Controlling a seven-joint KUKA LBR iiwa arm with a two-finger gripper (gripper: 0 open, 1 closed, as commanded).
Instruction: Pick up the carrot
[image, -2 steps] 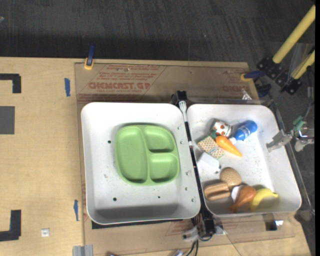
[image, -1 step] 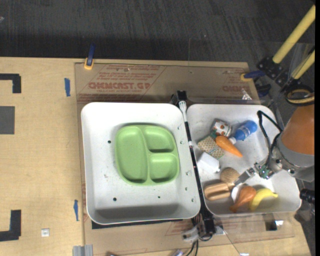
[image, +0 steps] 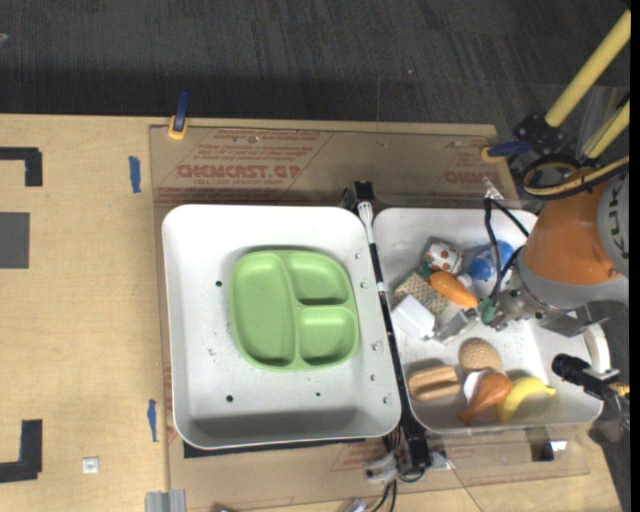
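The right bin (image: 560, 225) holds the carrot (image: 455, 290) among toy food (gripper (image: 478, 312) just beside it, fingers unreadable); the left bin (image: 190, 300) holds a green plate (image: 295, 307). Cardboard (image: 70, 300) lies underneath.

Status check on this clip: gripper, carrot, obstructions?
Two-finger gripper low in right white bin, finger state unclear. Orange carrot lying beside it, not held. Toy clutter crowds carrot: white block, blue piece.
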